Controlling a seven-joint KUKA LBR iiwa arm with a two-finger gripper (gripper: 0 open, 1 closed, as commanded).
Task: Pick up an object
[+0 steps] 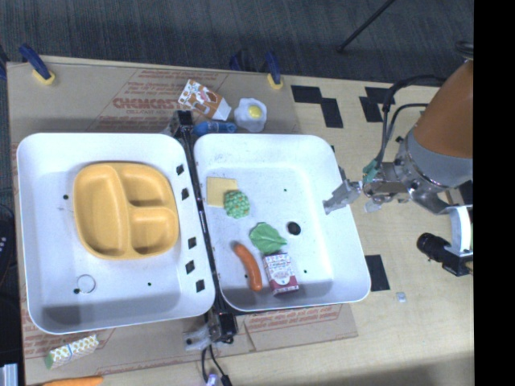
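The right bin [346,252] holds a yellow cheese slice [220,189], a green broccoli piece [236,205], a green leaf [266,236], an orange sausage [249,266], a small red carton [282,273] and a small black disc [294,229]. My gripper [338,193] hangs at the bin's right rim, to the right of all these things. It is open, with nothing between its fingers. The nearest things to it are the black disc and the leaf, both further left.
The left bin [32,215] bears a yellow divided plate [126,209] and a small clear ring [85,283]. Behind the bins lie a snack packet [198,97], a blue item [214,127] and a yellow-white toy [251,114]. A wrapped sweet [72,350] lies at the front left.
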